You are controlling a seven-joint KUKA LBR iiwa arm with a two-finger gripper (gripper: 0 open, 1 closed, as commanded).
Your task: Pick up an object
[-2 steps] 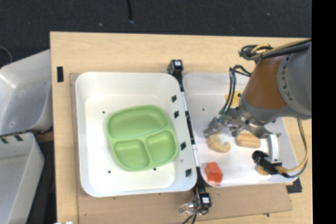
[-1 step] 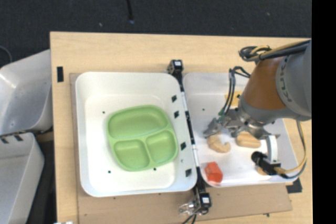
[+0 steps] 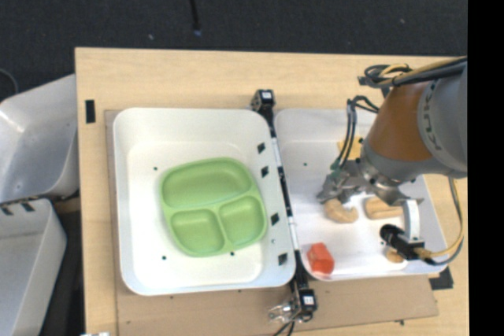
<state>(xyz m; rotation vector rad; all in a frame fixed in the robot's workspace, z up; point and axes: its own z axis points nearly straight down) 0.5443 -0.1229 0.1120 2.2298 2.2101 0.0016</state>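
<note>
My gripper (image 3: pixel 340 191) hangs low in the right bin (image 3: pixel 311 139), at the end of the grey arm with the orange band (image 3: pixel 402 126). Just below its tip lies a tan rounded piece (image 3: pixel 341 211); whether they touch I cannot tell. A second tan piece (image 3: pixel 380 208) lies to the right of it, partly under the wrist. A red-orange block (image 3: pixel 319 259) rests near the bin's front left corner. A bit of something yellow (image 3: pixel 346 145) peeks out behind the arm.
The left bin (image 3: pixel 138 145) holds a green divided plate (image 3: pixel 211 205). A black divider with clips (image 3: pixel 277 169) runs between the bins. Cables and a black fitting (image 3: pixel 394 238) hang from the wrist over the right bin's front right.
</note>
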